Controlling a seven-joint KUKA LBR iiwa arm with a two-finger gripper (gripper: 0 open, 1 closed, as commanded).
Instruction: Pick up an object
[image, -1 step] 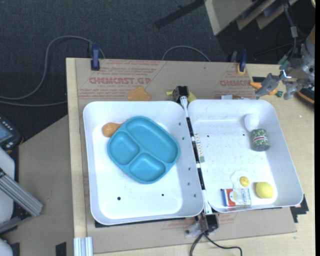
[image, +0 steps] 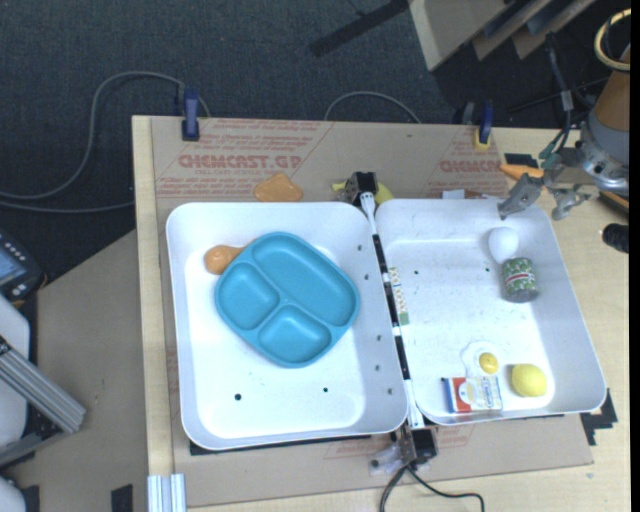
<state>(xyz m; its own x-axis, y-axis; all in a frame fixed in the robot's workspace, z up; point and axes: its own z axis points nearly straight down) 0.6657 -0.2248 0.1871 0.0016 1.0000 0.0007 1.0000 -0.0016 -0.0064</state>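
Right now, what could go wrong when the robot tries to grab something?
The gripper hangs over the right bin's far rim, so it might bump that rim going down. The white ball and green can nearly touch, so grabbing one could knock the other. The ball may also roll.

Blue clamps (image: 190, 112) and cables (image: 120, 85) behind bench (image: 250, 160)

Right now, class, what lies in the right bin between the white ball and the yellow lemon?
In the camera view, a green can lies between the white ball and the yellow lemon.
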